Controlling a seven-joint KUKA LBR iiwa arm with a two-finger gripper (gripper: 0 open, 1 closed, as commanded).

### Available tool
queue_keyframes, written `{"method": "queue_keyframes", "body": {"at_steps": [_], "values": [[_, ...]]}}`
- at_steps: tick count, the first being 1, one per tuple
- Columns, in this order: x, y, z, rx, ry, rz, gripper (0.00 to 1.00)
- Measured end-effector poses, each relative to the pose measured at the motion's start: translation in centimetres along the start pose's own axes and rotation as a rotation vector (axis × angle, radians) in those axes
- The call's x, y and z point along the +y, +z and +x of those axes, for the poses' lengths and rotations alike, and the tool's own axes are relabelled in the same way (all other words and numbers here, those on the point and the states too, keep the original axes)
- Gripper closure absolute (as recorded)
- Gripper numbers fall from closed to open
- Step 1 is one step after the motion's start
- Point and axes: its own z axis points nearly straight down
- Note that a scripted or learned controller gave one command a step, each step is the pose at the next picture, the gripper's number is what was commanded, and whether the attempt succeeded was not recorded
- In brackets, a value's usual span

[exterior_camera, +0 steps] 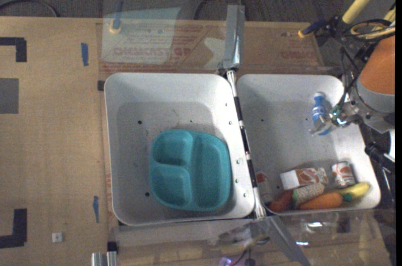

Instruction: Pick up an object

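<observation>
Several items crowd the right bin's (276, 92) near edge: box (303, 177), can (342, 173), carrot (325, 200), banana (355, 190). I hold the gripper (323, 116) over bare floor near its far right side; I cannot tell the finger state. A teal tray (190, 170) occupies the left bin (125, 101).

Toy foods (317, 190), right bin's (282, 107) near edge
</observation>
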Motion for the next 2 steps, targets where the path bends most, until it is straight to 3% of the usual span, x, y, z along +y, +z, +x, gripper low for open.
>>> {"method": "queue_keyframes", "body": {"at_steps": [1, 2], "values": [[5.5, -9.6, 3.3, 0.000, 0.135, 0.003, 1.00], [9.0, -3.7, 4.1, -0.001, 0.238, 0.004, 1.00]]}}
